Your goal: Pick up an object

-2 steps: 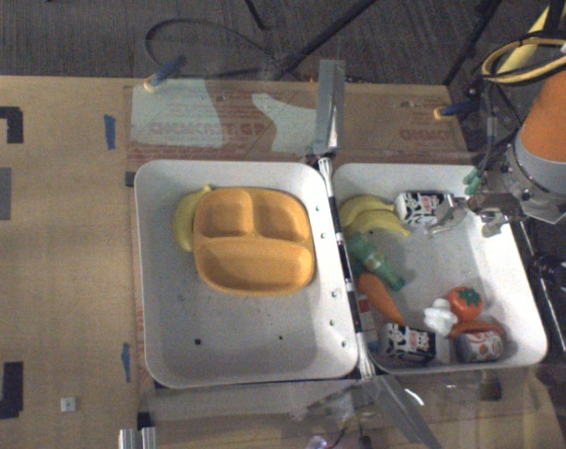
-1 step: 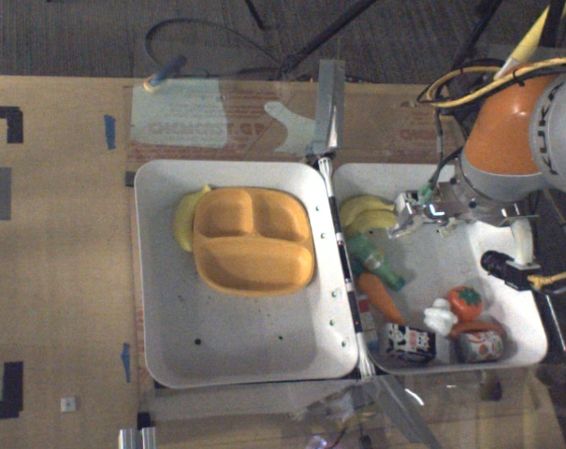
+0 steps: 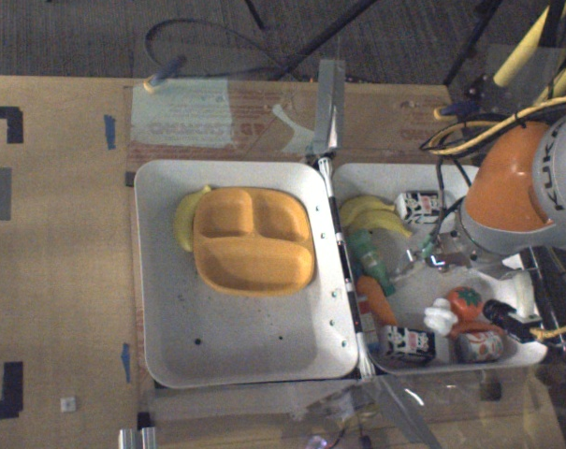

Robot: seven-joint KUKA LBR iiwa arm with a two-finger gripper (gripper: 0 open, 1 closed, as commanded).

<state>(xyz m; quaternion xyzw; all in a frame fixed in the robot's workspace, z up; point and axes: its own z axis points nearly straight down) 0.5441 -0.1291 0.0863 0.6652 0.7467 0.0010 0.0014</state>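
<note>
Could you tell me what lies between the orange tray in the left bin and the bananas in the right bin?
In the camera view, the orange tray and the bananas are separated by the bins' adjoining white walls.

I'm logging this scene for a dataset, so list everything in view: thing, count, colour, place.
Bins: 2, white, side by side on the bench.
Tray: 1, orange, three compartments, left bin, upper half.
Banana: 1, yellow, left bin, partly under the tray's left edge.
Bananas: 1 bunch, yellow, right bin, upper left.
Bottle: 1, green, right bin, left side.
Carrot: 1, orange, right bin, below the bottle.
Cartons: 2, black and white, right bin, one top, one bottom.
Tomato: 1, red-orange, right bin, lower right.
Can: 1, right bin, bottom right corner.
Arm: 1, grey with orange band, over the right bin.
Gripper: 1, above the right bin's middle.
</note>
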